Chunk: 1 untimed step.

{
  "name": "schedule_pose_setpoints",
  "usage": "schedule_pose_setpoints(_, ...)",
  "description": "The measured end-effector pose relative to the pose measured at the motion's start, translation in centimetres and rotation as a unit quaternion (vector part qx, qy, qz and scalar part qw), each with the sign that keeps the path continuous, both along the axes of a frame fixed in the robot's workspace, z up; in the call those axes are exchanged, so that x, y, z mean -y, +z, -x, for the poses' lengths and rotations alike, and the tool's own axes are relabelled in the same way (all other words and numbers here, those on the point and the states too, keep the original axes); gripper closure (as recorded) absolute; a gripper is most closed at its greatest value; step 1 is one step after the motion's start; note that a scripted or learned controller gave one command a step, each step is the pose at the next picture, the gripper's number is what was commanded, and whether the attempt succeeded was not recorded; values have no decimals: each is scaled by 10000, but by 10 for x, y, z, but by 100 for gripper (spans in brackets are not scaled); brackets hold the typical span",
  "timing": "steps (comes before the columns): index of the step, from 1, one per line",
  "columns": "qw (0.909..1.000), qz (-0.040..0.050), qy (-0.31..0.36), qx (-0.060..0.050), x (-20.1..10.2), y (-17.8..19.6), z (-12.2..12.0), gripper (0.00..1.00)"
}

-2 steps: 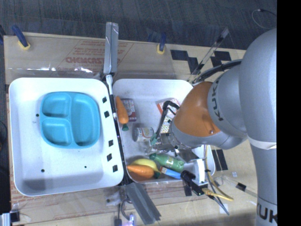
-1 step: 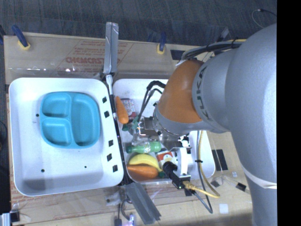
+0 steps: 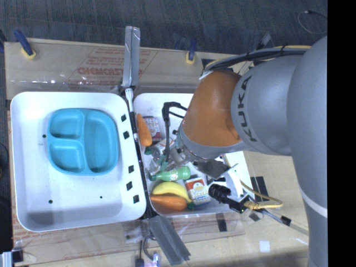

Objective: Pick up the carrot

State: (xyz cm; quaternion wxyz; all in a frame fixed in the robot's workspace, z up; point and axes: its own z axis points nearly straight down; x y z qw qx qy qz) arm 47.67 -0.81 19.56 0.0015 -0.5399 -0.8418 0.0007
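Arm (image 3: 289, 99) enters from the right, grey links bulking large across the upper right. Orange band (image 3: 214, 107) sits above the wrist, facing the camera. Wrist angled down and to the left. Gripper (image 3: 167, 157) low beneath the wrist, largely hidden by the arm's own body.

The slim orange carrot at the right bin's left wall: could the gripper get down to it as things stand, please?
Probably yes: the slim orange carrot lies uncovered on top, with the gripper just beside it; the bin wall crowds one side.
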Motion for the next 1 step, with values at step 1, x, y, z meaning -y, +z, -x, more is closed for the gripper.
schedule_pose_setpoints(1, 9789, -6, 2044, 14, -3, -6, -74, 100)
